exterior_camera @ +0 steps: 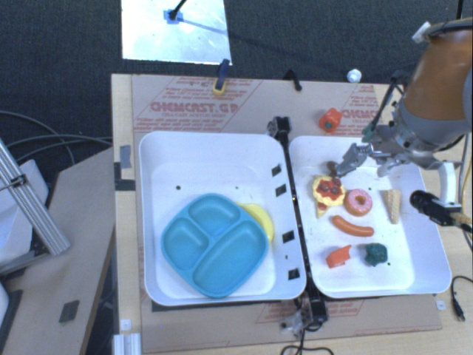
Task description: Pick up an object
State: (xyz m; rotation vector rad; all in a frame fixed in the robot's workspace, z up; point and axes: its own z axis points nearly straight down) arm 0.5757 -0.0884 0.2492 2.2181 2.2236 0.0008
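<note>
Approach step, nothing lifted yet, by my reading. Arm reaches over right bin; gripper hovers at the bin's upper part, fingers spread, nothing between them. Nearest candidates: pizza slice just below-left, donut beside it. Next move needs descent and centring over one item. Board reads "CHEMCAST GP".

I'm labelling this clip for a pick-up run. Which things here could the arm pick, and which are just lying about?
Could be picked, all in the right bin:
pizza slice
doughnut
sausage
cone
orange piece
broccoli
gripper above them

Lying about:
blue plate and yellow piece in the left bin
orange toy on the cardboard
</note>
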